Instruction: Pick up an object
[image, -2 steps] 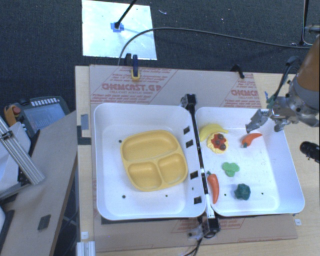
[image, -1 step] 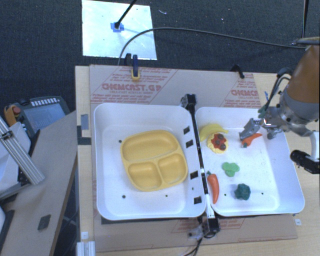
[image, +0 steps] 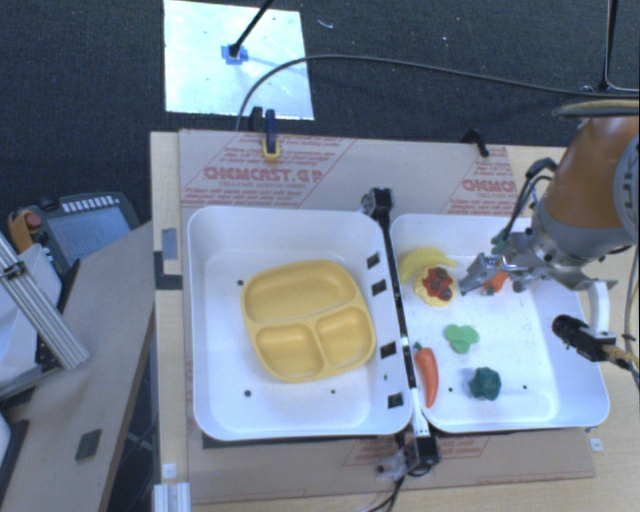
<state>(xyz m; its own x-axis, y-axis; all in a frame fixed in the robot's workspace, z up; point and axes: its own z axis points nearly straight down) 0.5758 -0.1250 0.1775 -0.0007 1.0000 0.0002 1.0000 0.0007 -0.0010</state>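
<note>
Overhead, the left bin (image: 215, 250) holds a yellow three-compartment tray (image: 305, 318). Right of that tray, the right bin (image: 560, 400) holds a yellow piece (image: 420, 262) touching a red toy (image: 437, 285), a light green piece (image: 461, 337), a carrot (image: 428, 374) and a dark green piece (image: 485, 383). The gripper (image: 483, 277) hovers just right of the red toy; whether its jaws are open I cannot tell. Cardboard (image: 300, 165) behind the tray reads "CHEMCAST".

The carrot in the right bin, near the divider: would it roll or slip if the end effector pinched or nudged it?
The carrot looks like a smooth toy with a tapered, rounded body, so it would probably roll sideways when pushed. Its glossy surface suggests that it could slip from a pinch near the narrow tip. It lies right beside the divider, which may block a roll that way.
</note>
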